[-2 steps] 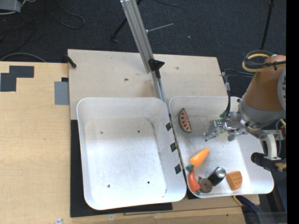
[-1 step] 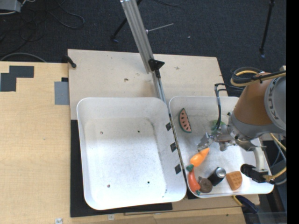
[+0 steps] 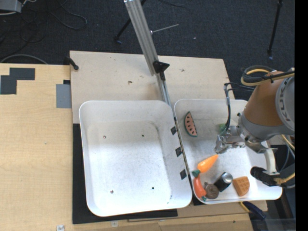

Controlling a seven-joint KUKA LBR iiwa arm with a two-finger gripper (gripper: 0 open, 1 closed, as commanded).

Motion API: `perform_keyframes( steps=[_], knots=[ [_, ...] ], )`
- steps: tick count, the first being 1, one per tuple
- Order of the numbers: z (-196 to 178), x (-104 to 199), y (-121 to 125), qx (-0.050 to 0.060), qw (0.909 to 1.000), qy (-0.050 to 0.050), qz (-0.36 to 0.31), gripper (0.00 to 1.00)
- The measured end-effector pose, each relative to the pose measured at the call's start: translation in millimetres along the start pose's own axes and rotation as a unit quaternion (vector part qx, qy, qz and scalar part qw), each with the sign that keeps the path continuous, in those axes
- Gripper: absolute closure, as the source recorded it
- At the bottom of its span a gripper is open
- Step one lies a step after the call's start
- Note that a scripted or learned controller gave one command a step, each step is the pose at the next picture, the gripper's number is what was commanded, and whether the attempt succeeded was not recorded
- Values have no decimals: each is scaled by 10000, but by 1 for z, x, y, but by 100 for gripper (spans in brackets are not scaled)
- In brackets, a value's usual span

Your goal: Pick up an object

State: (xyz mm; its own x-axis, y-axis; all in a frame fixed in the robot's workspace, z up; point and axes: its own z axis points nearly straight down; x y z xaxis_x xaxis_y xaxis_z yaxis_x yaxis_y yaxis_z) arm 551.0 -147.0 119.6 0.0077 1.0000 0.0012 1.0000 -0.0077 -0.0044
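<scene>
The grey arm (image 3: 269, 105) comes in from the right edge of the frame, its broad orange band bulging at mid-right, and bends down toward the right bin (image 3: 207, 112). Its wrist narrows to the gripper (image 3: 222, 146), which sits low over the middle of that bin, pointing toward the lower left of the frame. A dark cable loops up from the wrist toward the upper right. From this slanted view I cannot tell whether the gripper is released or clenched, and nothing can be made out between its tips.

Just below and left of the gripper lies an orange carrot-shaped toy (image 3: 208, 163), tilted, close to the gripper but whether they touch is unclear. Above it, in the upper left part of the right bin, a watermelon slice (image 3: 191, 124) lies apart from the rest. A small green thing (image 3: 222, 127) peeks out just beside the wrist, mostly hidden.

Along the bin's lower edge sits a cluster: a red-orange piece (image 3: 197, 184) against the left wall, a brown round item (image 3: 211, 191) touching it, a dark can (image 3: 223, 181) lying tilted just to the right, and a tan bread-like block (image 3: 241, 186) further right.

The left bin (image 3: 125, 153) fills the centre of the frame on the pale table (image 3: 110, 76). A metal rail (image 3: 144, 35) slants from the top centre down to the gap between the bins.

No brand, label or writing can be read on anything.
</scene>
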Motion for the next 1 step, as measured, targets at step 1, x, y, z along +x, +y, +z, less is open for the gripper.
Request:
perform_keyframes(
  steps=[1],
  knots=[
    [-46,4,6,-33,10000,-6,-43,100]
  ],
)
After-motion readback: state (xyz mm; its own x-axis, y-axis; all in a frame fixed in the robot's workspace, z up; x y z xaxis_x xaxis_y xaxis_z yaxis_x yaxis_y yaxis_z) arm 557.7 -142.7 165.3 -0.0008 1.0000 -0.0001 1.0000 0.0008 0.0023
